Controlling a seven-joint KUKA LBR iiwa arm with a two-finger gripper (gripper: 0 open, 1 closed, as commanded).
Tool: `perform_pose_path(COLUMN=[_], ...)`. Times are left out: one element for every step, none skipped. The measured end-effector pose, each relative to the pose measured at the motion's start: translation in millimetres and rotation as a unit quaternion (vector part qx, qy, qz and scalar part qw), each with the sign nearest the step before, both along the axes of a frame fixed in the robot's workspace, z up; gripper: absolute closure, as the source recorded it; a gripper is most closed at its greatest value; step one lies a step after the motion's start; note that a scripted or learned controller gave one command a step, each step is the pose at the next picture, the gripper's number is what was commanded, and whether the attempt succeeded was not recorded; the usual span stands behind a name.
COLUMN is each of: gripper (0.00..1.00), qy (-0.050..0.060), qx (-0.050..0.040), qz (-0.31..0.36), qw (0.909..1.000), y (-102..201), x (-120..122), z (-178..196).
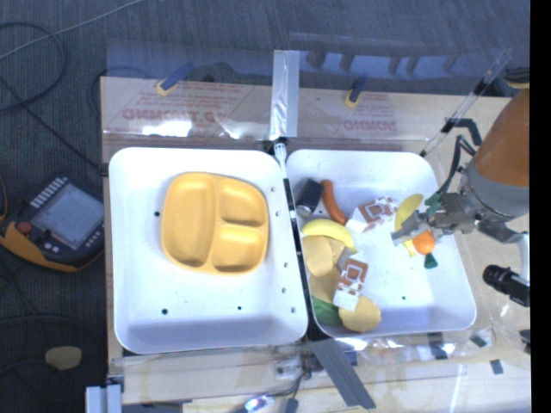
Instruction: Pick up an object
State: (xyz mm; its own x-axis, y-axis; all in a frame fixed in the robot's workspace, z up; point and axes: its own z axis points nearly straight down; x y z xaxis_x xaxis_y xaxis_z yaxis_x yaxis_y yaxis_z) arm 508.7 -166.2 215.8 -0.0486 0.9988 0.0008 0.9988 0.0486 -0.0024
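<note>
The right white bin holds several small items. Among them are a yellow banana, an orange-red sausage shape, a black piece, two brown-and-white little boxes and a yellow lump. My gripper hangs low over the bin's right side, beside a yellow wedge. A small orange object with a green tip lies right under it. The wrist hides how the two meet.
The left white bin carries a yellow divided plate. A green piece sits by the wall between the bins. A handheld control pendant lies on the floor at far left, and cables run along the arm at right.
</note>
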Motion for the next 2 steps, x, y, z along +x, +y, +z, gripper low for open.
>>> perform_pose_path(gripper=[1.00,0.00], qy=[0.000,0.000], qx=[-0.0005,-0.0006], qz=[-0.012,-0.012], qw=[0.9999,0.9999], y=[14.6,14.6], x=[-14.8,-14.8], z=[44.4,44.4])
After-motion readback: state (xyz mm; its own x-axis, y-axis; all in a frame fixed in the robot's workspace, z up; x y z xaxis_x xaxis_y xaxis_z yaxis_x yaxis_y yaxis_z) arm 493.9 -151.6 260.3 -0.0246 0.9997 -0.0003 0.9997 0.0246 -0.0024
